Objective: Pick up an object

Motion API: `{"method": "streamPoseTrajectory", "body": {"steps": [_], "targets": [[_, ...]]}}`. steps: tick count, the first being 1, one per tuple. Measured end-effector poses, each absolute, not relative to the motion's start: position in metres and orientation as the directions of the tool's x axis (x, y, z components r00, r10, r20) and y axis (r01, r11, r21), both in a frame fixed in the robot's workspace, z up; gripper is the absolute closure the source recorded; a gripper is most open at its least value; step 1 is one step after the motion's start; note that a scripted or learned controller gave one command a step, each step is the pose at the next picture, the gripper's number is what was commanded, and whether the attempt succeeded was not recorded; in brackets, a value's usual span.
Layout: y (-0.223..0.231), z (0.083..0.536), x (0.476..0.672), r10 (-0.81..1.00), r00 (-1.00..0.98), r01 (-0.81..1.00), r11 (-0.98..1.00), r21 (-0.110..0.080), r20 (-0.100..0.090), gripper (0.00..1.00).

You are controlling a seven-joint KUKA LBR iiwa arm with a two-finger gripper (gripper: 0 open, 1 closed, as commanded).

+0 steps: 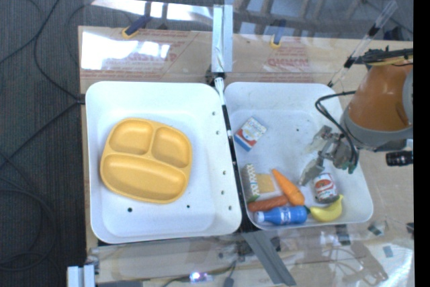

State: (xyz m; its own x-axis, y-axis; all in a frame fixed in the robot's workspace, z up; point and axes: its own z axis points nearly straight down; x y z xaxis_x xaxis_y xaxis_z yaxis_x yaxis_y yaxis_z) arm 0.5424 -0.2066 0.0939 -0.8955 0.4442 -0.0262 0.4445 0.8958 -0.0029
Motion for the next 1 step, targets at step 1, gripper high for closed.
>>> {"method": "streamPoseTrajectory", "body": {"steps": [1], "targets": [[-0.2056,0.1013,0.547,0.444,-0.895,0.445,0.896,0.002,-0.038,1.0]]}}
